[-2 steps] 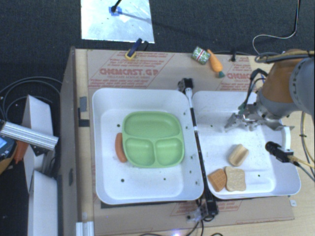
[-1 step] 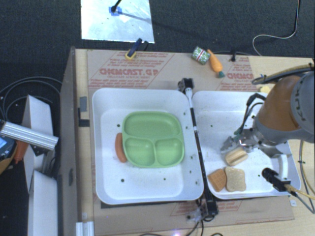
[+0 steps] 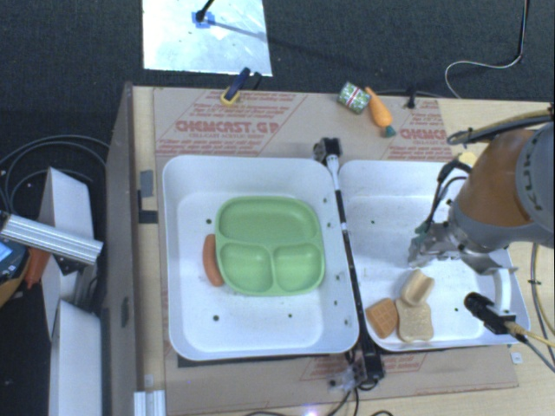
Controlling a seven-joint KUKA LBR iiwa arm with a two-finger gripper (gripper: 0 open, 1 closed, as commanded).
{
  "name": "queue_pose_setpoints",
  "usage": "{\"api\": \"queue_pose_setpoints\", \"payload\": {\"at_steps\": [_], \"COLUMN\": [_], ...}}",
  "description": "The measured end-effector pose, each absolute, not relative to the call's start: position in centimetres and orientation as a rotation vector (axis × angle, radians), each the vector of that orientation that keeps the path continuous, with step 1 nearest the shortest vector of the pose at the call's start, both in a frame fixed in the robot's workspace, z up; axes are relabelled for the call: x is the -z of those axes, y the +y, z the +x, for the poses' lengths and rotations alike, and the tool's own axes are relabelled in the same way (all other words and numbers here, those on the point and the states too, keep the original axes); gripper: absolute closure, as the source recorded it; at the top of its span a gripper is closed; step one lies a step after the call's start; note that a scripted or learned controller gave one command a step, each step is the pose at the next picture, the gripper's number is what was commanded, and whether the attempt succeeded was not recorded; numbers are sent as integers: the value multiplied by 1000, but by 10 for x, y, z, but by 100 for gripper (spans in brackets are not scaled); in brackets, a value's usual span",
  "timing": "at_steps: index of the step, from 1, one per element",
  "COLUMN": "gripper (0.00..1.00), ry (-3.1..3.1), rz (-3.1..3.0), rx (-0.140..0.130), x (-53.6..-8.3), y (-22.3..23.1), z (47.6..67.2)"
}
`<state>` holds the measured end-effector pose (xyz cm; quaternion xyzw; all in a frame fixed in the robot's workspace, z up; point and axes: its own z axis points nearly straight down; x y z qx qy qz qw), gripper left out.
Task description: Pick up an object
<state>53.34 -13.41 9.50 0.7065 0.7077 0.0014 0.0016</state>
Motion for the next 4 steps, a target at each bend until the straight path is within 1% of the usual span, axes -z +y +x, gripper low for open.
{"api": "queue_pose_setpoints", "payload": {"at_steps": [1, 2, 3, 4], "gripper": [0, 0, 100, 100], "ry": [2222, 2222, 2223, 2225], "rz": [2217, 2220, 2218, 2216], "rx": [-4, 0, -4, -4], "x": [-95, -84, -95, -189], "y": [-134, -133, -132, -39], "z": [533, 487, 488, 530]}}
